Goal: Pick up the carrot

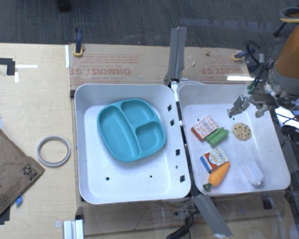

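The orange carrot (218, 175) with a green top lies in the right bin (274, 183), near its front edge, pointing down-left. My gripper (249, 109) hovers over the back right part of that bin, well behind the carrot and just above the cookie (242, 131). Its fingers (235, 108) are spread apart, open, with nothing between them.
A red-and-white packet (204, 127), a green piece (217, 136) and a small printed card (215, 159) lie behind the carrot. A clear plastic item (252, 175) sits to its right. The left bin (89, 183) holds a teal divided plate (132, 129). A tape ring (53, 150) lies on the bench.
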You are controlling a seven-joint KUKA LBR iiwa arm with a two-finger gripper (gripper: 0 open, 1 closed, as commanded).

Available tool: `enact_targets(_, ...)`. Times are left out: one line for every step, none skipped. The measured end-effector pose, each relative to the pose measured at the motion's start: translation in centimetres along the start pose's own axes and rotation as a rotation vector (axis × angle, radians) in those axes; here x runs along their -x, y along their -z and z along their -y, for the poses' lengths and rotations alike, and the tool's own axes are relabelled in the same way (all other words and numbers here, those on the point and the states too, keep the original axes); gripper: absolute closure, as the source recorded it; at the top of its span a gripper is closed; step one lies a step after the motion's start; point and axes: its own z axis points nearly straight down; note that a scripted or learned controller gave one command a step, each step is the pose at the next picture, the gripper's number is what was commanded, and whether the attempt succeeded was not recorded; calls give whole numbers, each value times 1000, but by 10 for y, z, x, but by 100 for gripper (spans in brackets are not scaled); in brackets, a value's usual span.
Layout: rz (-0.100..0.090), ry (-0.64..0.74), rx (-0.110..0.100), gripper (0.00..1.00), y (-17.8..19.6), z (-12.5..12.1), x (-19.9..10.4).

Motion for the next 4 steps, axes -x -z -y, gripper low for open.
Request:
enact_targets(-1,92,-1,0,-73,51,-43)
enact_targets(-1,209,0,0,-74,100,-56)
enact_targets(1,416,3,0,-22,98,-95)
enact_targets(1,417,3,0,-22,98,-95)
